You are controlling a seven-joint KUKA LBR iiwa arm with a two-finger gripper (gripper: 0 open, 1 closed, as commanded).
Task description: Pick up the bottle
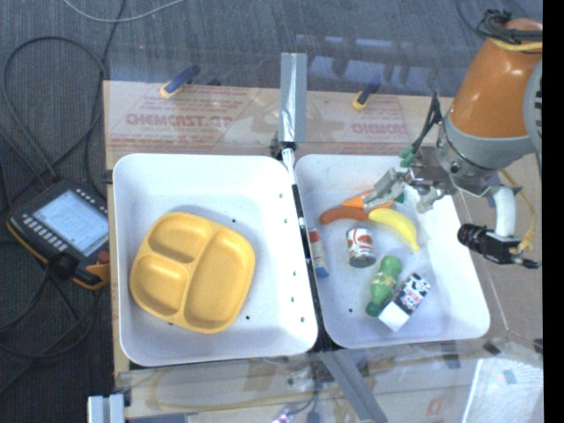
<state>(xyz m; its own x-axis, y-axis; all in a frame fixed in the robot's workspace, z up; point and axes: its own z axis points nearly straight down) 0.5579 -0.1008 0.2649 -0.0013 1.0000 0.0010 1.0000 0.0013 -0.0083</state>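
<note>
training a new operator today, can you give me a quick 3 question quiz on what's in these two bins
1. True or false: the yellow divided tray lies in the right bin.
2. Which item lies nearest the gripper? A) green bottle B) banana C) cow-patterned carton
3. Fill in: the small can lies in the ____ bin.

Key:
1. False; it lies in the left bin.
2. B; the banana lies just below the gripper, beside the carrot.
3. Right.
</note>
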